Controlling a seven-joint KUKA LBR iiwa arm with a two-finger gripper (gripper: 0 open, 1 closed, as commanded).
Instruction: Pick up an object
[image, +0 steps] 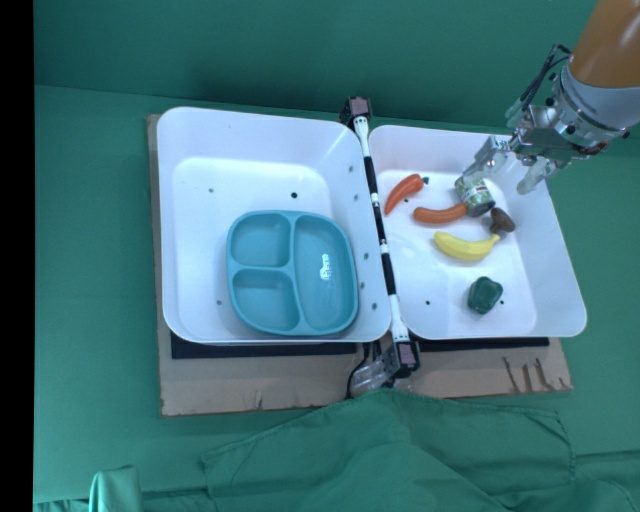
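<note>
Fingers (492, 152) spread apart, nothing between them. Gripper (510, 165) hovers over the right bin's (560, 300) far end, just above a small can (475, 192). Nearby: carrot (440, 212), chili pepper (403, 190), banana (465, 246), green pepper (485, 295). Teal divided plate (290, 272) sits in left bin (200, 140). Pick not yet made; descent and closing remain.

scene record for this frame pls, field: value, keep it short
left bin: holds a teal three-compartment plastic plate
right bin: holds a red toy chilli, an orange toy carrot, a yellow toy banana, a dark green toy pepper, a brown toy mushroom and a small can with a green label
pincer: open, above the right bin's far right part, its left finger close by the can
held: nothing visible between the fingers
</note>
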